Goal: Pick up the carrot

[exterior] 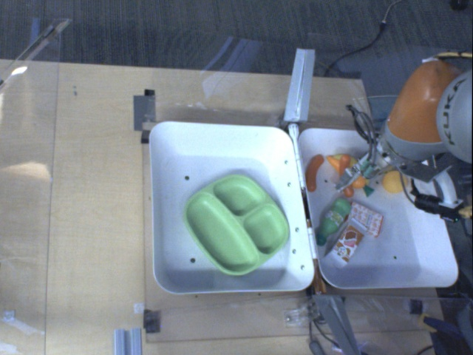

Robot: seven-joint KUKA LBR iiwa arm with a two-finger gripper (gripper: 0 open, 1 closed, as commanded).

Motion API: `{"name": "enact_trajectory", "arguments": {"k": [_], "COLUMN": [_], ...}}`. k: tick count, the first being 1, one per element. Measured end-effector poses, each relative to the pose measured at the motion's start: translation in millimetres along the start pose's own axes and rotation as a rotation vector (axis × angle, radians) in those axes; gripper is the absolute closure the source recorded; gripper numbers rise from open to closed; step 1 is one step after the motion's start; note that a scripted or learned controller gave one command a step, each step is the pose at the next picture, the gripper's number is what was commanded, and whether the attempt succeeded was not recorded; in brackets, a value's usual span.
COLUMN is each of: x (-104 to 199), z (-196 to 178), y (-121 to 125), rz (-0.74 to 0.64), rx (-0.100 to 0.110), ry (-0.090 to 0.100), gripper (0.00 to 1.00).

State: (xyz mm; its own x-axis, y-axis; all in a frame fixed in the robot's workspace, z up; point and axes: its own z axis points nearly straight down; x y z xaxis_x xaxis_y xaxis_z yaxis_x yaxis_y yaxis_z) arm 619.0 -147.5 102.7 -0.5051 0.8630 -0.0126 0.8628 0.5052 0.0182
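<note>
Hovering low in the right bin (436, 268), hand (360, 174) among the toy food, opening unclear, carrot (314, 171) just beside.

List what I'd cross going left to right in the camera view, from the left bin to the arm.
Green divided plate → green bottle → red-and-white carton → yellow item → orange band of the arm.

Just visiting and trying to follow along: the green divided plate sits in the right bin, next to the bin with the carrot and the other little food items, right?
Not quite. The camera view shows the green divided plate in the left bin, not the right one. The rest holds: the carrot and the other small food items lie in the bin beside it, the right bin.
</note>
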Motion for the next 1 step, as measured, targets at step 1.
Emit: {"name": "enact_trajectory", "arguments": {"k": [1], "x": [0.1], "z": [-107.6], "y": [20.5], "rz": [-0.037], "rx": [0.009], "ry": [0.006], "gripper": [1.0]}}
